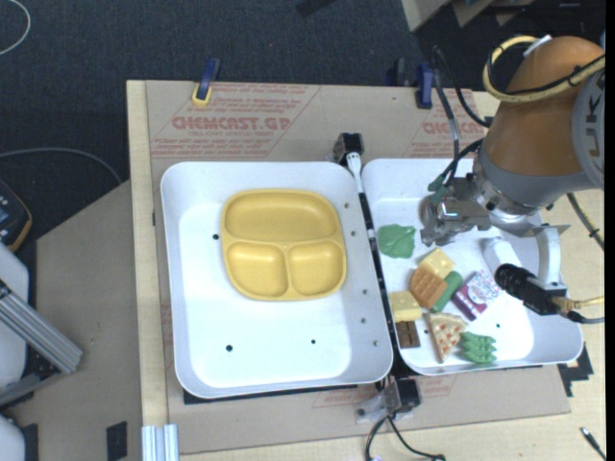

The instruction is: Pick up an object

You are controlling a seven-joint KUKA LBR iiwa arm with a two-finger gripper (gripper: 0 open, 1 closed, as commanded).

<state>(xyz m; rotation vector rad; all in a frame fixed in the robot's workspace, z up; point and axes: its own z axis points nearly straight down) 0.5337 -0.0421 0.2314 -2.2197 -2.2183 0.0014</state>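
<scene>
Several toy food pieces (444,301) lie clustered at lower centre of the right bin (548,349), none lifted. Just above them at right of frame, the claw (440,217) hangs beside a green piece (395,240); I cannot tell its opening, and no object sits visibly in it. Judging by this, the pick remains undone.

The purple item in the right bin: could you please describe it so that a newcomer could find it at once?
Start at the right bin, the one the arm reaches into. Among the toys piled in its near half, the purple item lies right of the green-and-orange waffle piece, just below the claw. It is the only purple object; its neighbours are green, yellow or brown.
</scene>
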